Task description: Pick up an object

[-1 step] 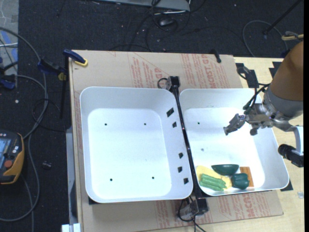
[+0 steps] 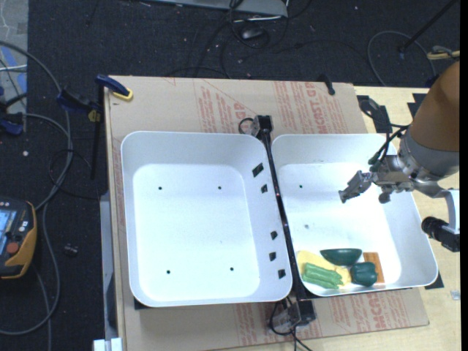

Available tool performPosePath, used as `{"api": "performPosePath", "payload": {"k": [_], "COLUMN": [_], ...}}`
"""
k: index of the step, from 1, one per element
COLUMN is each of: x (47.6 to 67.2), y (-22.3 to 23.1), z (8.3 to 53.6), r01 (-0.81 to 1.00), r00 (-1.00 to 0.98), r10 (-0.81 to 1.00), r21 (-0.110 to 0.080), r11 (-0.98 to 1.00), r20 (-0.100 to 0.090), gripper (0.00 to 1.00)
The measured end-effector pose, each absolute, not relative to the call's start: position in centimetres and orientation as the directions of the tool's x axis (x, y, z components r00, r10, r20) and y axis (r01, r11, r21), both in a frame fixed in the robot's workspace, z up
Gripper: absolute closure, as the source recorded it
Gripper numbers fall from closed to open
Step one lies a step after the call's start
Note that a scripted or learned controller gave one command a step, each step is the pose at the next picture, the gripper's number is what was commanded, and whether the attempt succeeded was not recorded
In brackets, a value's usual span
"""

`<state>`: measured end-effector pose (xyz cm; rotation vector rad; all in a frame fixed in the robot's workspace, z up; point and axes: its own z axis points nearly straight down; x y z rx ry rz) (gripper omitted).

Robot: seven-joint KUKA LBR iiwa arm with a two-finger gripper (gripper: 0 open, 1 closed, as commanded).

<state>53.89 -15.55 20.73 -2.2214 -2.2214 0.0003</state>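
1. Where the right bin (image 2: pixel 409 218) comes nearest the camera, a small cluster lies against its front wall: a green ridged piece (image 2: pixel 322 275) on a yellow piece (image 2: pixel 313 259), a dark green bowl shape (image 2: pixel 341 255), a teal lump (image 2: pixel 364 273) and an orange block (image 2: pixel 374 259).
2. Just left of them, the left bin (image 2: pixel 146 159) sits alongside, the two bins touching at a black seam.
3. Farther back, the gripper (image 2: pixel 352 189) hangs over the right bin's middle, well apart from the cluster.
4. Whether the fingers are released or clenched I cannot tell; nothing shows between them.
5. Behind, the arm (image 2: pixel 439 130) enters from the right.
6. Both bins rest on the bench (image 2: pixel 197 108).
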Motion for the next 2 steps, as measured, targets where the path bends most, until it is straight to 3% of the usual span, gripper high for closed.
{"api": "performPosePath", "payload": {"k": [2], "x": [53.7], "y": [-16.0], "z": [9.3], "r01": [1.0], "r00": [0.0], "r10": [1.0], "r21": [-0.004], "r11": [0.0], "r20": [0.001], "gripper": [0.0]}}
